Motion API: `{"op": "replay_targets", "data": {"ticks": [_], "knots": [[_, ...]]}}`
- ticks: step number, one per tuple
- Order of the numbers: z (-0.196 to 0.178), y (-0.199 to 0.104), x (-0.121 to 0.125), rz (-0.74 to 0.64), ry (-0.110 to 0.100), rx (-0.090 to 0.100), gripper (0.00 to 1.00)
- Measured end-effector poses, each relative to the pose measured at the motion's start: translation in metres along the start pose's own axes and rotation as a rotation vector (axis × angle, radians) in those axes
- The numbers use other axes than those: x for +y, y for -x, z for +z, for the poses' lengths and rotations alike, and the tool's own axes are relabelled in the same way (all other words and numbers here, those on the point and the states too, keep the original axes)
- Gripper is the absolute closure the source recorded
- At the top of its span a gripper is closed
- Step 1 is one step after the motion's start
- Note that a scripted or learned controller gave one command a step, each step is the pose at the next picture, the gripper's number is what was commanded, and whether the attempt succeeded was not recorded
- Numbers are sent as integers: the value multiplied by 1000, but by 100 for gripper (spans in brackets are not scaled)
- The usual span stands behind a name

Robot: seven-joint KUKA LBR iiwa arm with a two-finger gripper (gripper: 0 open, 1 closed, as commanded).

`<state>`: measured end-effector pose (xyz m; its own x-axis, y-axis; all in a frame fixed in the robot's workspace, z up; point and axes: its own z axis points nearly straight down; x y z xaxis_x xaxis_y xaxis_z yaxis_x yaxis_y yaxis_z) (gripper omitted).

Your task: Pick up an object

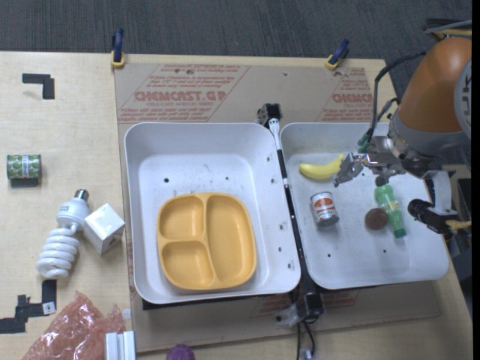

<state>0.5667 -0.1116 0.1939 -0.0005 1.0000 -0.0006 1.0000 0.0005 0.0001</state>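
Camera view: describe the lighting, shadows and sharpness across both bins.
Camera view: lighting is even and soft, with no harsh glare on the white plastic bins; the yellow divided plate casts a faint shadow; the small tin can and yellow banana look slightly soft; the hand is mildly blurred.

Two shallow white bins [142, 201], one yellow divided plate [206, 240], one yellow banana [321, 169], one small tin can [324, 208], one green plastic bottle [390, 208].
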Motion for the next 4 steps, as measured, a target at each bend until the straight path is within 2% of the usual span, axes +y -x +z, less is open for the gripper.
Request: {"op": "replay_targets", "data": {"ticks": [1,2,3,4], "knots": [[102,-11,-17,3,-1,1,0],[92,-10,-16,5,1,0,100],[2,-54,-89,1,0,1,100],[2,-65,-47,1,1,0,100]]}}
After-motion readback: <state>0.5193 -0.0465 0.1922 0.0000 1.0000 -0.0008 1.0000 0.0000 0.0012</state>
